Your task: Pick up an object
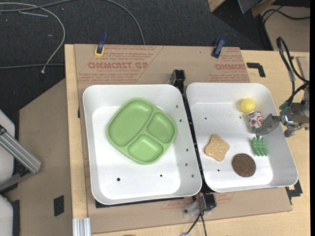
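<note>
- Camera view: pincer (269, 124) sits low at the right bin (224, 95) rim, tips against the small can (254, 120); whether they're spread or closed, I cannot tell.
- Nothing lifted yet, by my read (the pick is all still to do).
- Ball (247, 104) just beyond, green toy (259, 146) just beneath: tight. Cookie (244, 164) and cracker (217, 147) have more room.

Your arm reaches in low from the right edge, little of it visible. Your pincer (269, 124) points leftward; its tip is too blurred to read.
</note>
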`<state>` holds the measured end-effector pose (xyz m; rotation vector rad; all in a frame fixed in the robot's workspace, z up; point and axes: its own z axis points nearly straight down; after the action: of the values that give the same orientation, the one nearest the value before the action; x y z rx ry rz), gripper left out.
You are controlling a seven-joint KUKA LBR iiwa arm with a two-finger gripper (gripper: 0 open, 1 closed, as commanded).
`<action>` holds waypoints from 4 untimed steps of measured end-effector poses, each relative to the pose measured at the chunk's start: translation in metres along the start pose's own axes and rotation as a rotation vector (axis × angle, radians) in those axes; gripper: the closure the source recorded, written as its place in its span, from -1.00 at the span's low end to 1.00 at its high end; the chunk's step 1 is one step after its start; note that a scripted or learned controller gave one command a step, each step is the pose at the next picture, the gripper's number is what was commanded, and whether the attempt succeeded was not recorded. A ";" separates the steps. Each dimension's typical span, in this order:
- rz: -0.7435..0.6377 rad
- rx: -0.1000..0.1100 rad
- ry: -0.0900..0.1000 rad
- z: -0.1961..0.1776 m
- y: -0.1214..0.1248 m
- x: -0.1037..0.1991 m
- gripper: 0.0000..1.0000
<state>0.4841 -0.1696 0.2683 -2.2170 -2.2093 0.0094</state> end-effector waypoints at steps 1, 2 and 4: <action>-0.004 -0.011 -0.003 -0.005 0.002 0.000 -1.00; -0.003 -0.006 -0.001 0.057 0.000 0.000 -1.00; -0.003 -0.006 0.000 0.150 0.003 0.000 -1.00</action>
<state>0.4849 -0.1691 0.1187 -2.2173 -2.2151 0.0035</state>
